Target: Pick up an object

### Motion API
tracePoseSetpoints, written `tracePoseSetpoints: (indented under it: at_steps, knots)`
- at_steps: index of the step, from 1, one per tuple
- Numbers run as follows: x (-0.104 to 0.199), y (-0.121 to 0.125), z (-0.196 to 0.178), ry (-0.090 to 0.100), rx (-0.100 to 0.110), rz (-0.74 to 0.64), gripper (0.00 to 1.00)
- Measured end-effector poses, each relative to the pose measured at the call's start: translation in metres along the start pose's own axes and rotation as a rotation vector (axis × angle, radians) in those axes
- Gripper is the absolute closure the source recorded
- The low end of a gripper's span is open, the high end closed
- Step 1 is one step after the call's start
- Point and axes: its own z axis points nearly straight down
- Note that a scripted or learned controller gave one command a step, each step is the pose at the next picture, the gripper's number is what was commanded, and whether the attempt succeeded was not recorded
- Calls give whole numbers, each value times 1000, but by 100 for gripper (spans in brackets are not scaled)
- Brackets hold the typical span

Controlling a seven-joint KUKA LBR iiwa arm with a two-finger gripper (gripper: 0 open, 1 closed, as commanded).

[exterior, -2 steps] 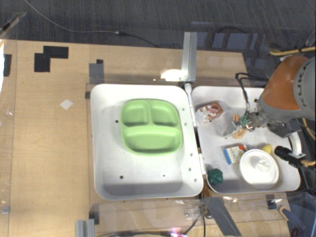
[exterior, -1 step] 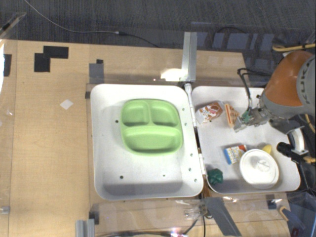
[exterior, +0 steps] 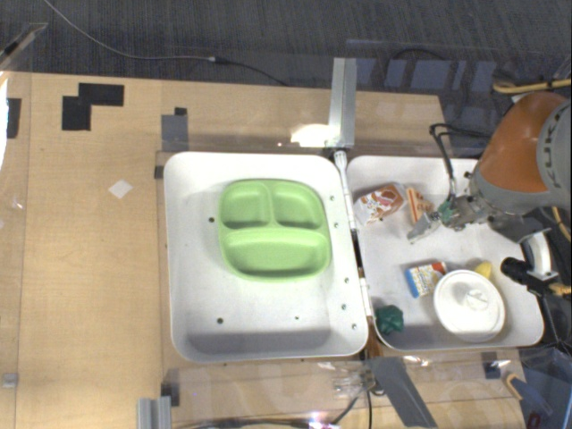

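Robotics lab or test cell — not a home or shop. Pale wooden bench [exterior: 80,266] bears two shallow white bins, left bin [exterior: 192,329] and right bin [exterior: 527,329], set side by side and held by metal brackets; an upright aluminium post [exterior: 343,105] stands at the bench's far edge, above the seam between them. Black tape marks [exterior: 89,104] near the far-left corner of the bench. Loose cable [exterior: 134,54] runs across dark grey carpet [exterior: 268,16] beyond the far edge. Grey industrial arm with orange band [exterior: 518,150] enters at the right edge — a staged trial setup.
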Motion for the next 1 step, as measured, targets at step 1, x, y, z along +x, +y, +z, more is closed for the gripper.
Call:
tracePoseSetpoints:
  at_steps: [1]
  knots:
    - [-4,54,26,19,25,-116,0]
